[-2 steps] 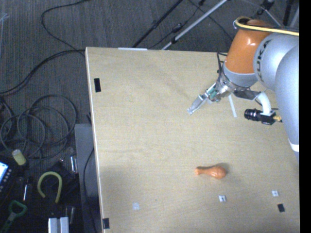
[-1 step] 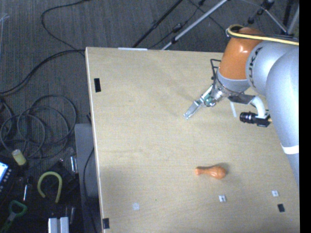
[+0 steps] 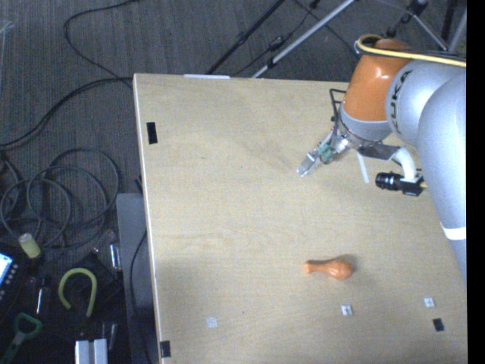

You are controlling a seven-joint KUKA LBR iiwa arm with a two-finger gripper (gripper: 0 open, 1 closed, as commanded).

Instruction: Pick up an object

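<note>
Hovering above table (image 3: 227, 203), hand (image 3: 309, 165) hung well apart from orange bulb-shaped object (image 3: 330, 268), up-right of it; grip state unreadable. Nothing grasped; likely mid-approach.

The claw (image 3: 309, 165) is too small and blurred for its fingers to be made out. The arm (image 3: 432, 120) is cut off by the right edge, beside the claw. The worktop (image 3: 227, 226) is cropped below it.

A robotics lab or workshop: a bare wooden desk (image 3: 227, 203) on grey carpet (image 3: 68, 21), loose black cables (image 3: 61, 188) coiled beside it, metal stand legs (image 3: 318, 17) behind, the industrial arm (image 3: 424, 112) reaching over.
</note>
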